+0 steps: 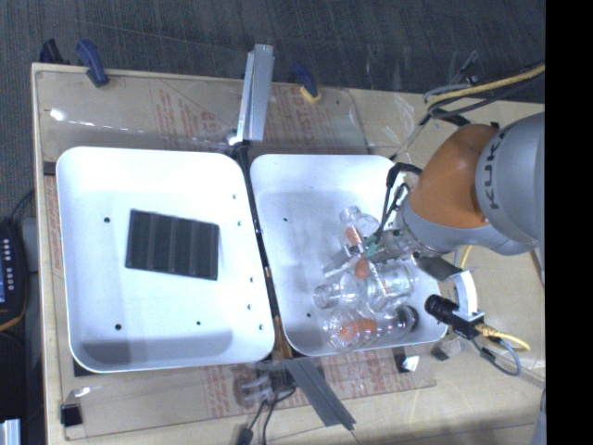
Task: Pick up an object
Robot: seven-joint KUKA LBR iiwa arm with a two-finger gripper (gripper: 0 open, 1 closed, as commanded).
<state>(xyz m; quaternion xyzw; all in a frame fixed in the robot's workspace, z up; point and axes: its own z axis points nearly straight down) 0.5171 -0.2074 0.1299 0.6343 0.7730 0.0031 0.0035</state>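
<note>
Clear plastic objects (orange-flecked), heaped.

- Two shallow white bins sit side by side on the counter, their inner rims touching.
- The left bin holds a dark ribbed rectangular pad, lying flat near its middle.
- The right bin holds a heap of clear plastic objects with orange bits, gathered in its lower right part.
- The grey arm, with its orange band, reaches in from the right over the right bin's far edge.
- The gripper is down at the top of the heap; its fingers are lost among the clear plastic.
- Blue clamps grip the counter's top edge.
- A grey metal bar stands above the seam between the bins.
</note>
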